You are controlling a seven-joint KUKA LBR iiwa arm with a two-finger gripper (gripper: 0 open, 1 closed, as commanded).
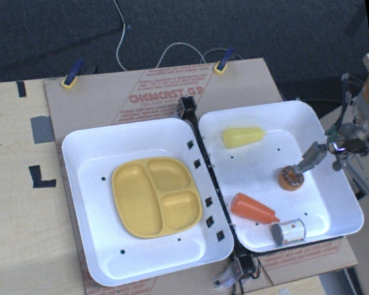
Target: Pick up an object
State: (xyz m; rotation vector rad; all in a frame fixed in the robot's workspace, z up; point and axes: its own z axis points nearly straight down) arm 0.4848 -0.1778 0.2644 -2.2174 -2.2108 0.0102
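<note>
The right bin (303, 116) holds four objects. A pale yellow oblong piece (242, 136) lies near its back left. At the bin's right middle sits a small round brown object (290, 178). An orange cone-shaped piece (252, 209) rests toward the front, with a small white-and-grey can (288, 232) on its side just in front of it. My gripper (307, 160) reaches in over the bin's right rim at a slant, its tip right beside the brown object, touching or nearly so. Nothing is seen lifted.
The left bin (85, 191) carries a yellow divided plate (156, 196). A black hinge strip (206, 181) runs between the bins. Both bins rest on a cardboard sheet (163, 92) clamped at the back. The arm's wrist (363, 135) hangs off the bench's right edge.
</note>
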